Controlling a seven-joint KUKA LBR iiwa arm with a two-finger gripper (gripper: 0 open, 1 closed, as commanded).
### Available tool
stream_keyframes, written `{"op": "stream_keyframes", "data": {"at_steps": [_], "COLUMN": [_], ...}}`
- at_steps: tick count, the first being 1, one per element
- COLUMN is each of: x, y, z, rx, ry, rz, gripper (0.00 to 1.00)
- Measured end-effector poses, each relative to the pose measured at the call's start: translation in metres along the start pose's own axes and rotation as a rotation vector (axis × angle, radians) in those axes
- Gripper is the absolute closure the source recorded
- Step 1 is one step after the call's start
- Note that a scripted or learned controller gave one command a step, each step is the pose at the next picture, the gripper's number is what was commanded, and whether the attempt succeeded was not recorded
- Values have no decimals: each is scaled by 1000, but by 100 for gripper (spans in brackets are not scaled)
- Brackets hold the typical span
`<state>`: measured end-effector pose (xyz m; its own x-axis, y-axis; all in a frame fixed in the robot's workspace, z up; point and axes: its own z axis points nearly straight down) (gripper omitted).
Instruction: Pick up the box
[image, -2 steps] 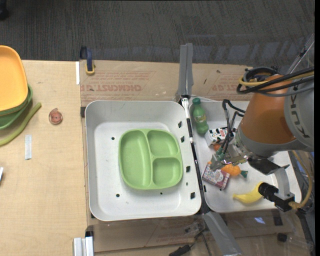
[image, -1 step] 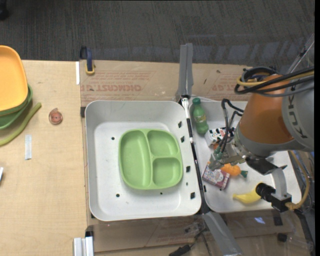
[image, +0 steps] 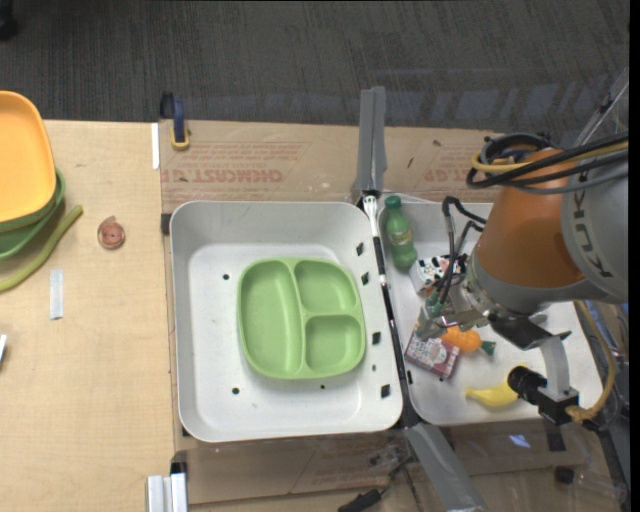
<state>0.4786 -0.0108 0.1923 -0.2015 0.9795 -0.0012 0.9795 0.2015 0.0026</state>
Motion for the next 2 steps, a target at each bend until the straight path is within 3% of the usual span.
{"op": "stream_keyframes", "data": {"at_steps": [1,2], "x": [-2,0], "y": [-1,0], "z": [0,1], "rx": [0,4], "ry": [0,0], "rz": [29,-54], "gripper": [0,0]}}
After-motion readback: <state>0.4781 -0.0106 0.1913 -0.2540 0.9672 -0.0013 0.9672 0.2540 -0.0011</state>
